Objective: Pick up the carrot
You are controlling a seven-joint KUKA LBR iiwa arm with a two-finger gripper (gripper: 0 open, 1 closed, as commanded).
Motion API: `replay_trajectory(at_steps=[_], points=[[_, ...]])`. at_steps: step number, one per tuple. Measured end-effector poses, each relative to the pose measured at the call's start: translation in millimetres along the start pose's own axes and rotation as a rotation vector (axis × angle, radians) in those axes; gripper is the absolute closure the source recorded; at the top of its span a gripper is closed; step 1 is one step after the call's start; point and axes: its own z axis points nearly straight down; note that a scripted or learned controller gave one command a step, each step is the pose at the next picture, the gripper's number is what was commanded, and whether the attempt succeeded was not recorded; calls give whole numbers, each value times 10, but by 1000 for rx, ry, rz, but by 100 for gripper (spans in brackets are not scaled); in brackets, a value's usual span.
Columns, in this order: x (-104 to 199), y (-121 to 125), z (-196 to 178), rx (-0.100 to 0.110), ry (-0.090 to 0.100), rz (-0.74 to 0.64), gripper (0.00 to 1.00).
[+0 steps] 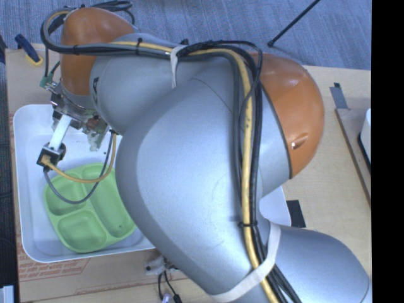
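Note:
My gripper (71, 141) hangs low over the back of the left white bin (25, 169), just above the far edge of a green divided tray (85, 223). The tray lies in the bin's front half, and its visible compartments hold nothing. A yellow and a grey cable loop down from the wrist across the tray. My grey arm (208, 169) with its orange band (95, 30) covers the bin's right side and nearly all of the space to the right.
The wooden bench (344, 169) shows at the right with strips of black tape (294, 213). A blue clamp (28, 48) sits at the bench's back left corner. Printed cardboard (53, 268) lies under the bin's front edge.

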Motion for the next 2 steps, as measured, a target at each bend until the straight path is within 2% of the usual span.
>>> replay_trajectory(at_steps=[1,2], points=[[-504,502,-238,-7,10,-47,0],[-1327,249,-553,-8,11,109,0]])
